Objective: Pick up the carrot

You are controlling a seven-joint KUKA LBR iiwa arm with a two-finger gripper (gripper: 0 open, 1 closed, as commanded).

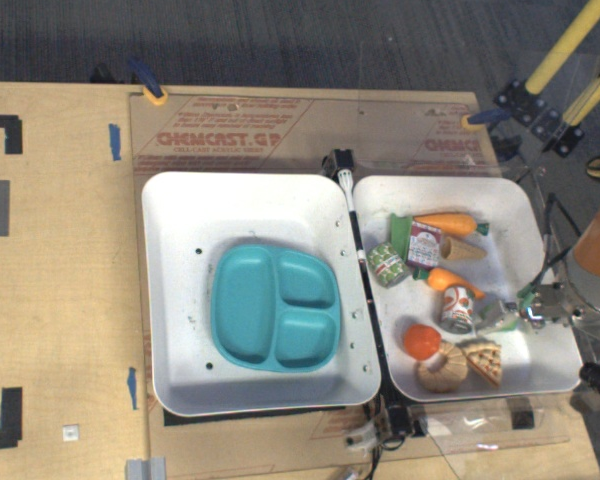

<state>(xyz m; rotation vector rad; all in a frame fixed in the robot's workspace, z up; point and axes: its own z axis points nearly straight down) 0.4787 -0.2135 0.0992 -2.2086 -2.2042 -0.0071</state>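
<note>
**Carrot lies at the top of the right bin, claw low at the bin's right side**

From my feed I see the carrot (pixel 446 224) lying on its side near the 12 o'clock edge of the right bin (pixel 520 208), orange body pointing left, green stub toward 3 o'clock. Nothing is gripping it. Just below it sit a dark red packet (pixel 424 246) and a tan cone-shaped piece (pixel 462 250), both close against it. At the carrot's 9 o'clock stands a green packet (pixel 399 232), and below that a round green item (pixel 387 265).

Further toward 6 o'clock I make out a second small orange piece (pixel 442 279), a can (pixel 457 308), a red-orange ball (pixel 421 341), a bread-like lump (pixel 442 369) and a pizza slice (pixel 483 361).

The claw (pixel 532 308) is at the bin's 3 o'clock side, well apart from the carrot, down near the bin floor beside the can. I cannot tell whether its fingers are apart or together; that part is too small and blurred.

The left bin (pixel 170 268) holds a teal divided plate (pixel 276 308). Both bins rest on the counter (pixel 50 268).
</note>
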